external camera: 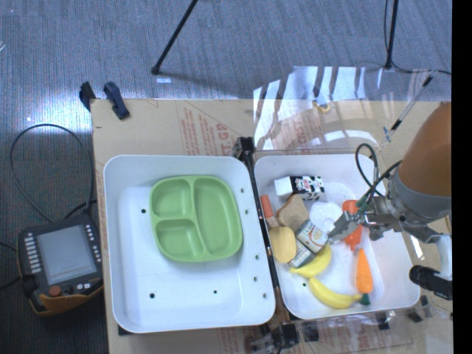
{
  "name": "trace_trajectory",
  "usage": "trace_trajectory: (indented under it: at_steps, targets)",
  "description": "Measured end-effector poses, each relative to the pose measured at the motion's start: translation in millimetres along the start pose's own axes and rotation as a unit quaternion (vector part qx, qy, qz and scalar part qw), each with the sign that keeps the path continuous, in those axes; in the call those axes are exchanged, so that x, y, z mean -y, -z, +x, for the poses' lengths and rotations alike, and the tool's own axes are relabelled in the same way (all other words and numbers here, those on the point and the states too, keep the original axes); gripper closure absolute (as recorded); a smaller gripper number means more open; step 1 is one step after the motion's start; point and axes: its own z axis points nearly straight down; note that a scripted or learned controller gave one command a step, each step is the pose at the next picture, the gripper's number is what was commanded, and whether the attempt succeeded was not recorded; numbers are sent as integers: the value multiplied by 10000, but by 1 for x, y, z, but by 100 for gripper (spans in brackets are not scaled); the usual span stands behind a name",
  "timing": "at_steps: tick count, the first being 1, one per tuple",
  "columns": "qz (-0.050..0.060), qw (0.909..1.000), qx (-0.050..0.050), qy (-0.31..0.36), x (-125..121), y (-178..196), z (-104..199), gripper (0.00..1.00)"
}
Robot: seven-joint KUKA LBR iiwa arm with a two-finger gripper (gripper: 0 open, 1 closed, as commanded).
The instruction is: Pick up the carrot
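The carrot (363, 271) is a short orange root with a small green tip at its lower end, lying roughly upright in the picture on the floor of the right bin (398, 290), close to that bin's right wall and toward its front edge. Its green tip almost meets the end of a banana (333, 296) that lies along the bin's front. A second banana (313, 263) curves just above the first, beside a potato (282, 244) near the bin's left wall.

The hand (352, 226) hangs over the middle of the right bin, just above the carrot's top end. Whether its fingers are spread or pressed together cannot be told from this angle, and nothing can be made out between them. A small red-orange object (354, 234) lies directly under it, partly covered. The grey arm with its orange band (431, 153) comes in over the bin's right side.

Also in the right bin are a slice of bread (293, 212), a small black-and-white carton (306, 186) and a small bottle (310, 236). The left bin (125, 286) holds a green divided plate (196, 217). Both bins sit on a cardboard-covered worktop (169, 127). On the grey carpet beyond the worktop's left edge lies a teach pendant (60, 257) with its cable, and tripod legs (179, 28) stand past the far edge.
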Motion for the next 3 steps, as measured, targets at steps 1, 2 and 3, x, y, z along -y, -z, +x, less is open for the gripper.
trace_trajectory:
  at_steps: [1,2,3]
  targets:
    - [-109,9980,-16,617,-6,-121,-47,0]
    - [-20,9802,3,1981,17,-132,-86,0]
    - [-19,9813,-9,1924,18,-123,-86,100]
